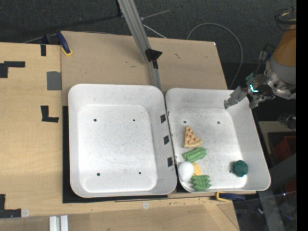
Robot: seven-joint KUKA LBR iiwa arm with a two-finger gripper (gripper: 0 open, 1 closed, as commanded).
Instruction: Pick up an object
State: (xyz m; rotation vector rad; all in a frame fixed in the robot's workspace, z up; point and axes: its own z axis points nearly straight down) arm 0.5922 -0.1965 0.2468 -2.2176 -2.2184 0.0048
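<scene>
The right bin (pixel 207 105) holds several toy foods. A pizza slice (pixel 191 137) lies near its middle, with a green pod (pixel 194 154) just below it. At the front left corner sit a white egg (pixel 186 170), a small yellow piece (pixel 197 168) and a knobbly green piece (pixel 201 181). A dark green broccoli (pixel 239 167) rests at the front right. My gripper (pixel 243 100) hovers over the bin's far right corner, open, with nothing between its fingers, well away from the foods.
The left bin (pixel 115 138) stands beside the right one, their rims touching. A slanted metal pole (pixel 139 30) crosses the bench behind the bins. A cable loops at the back right and a blue clamp (pixel 65 44) sits at the back left.
</scene>
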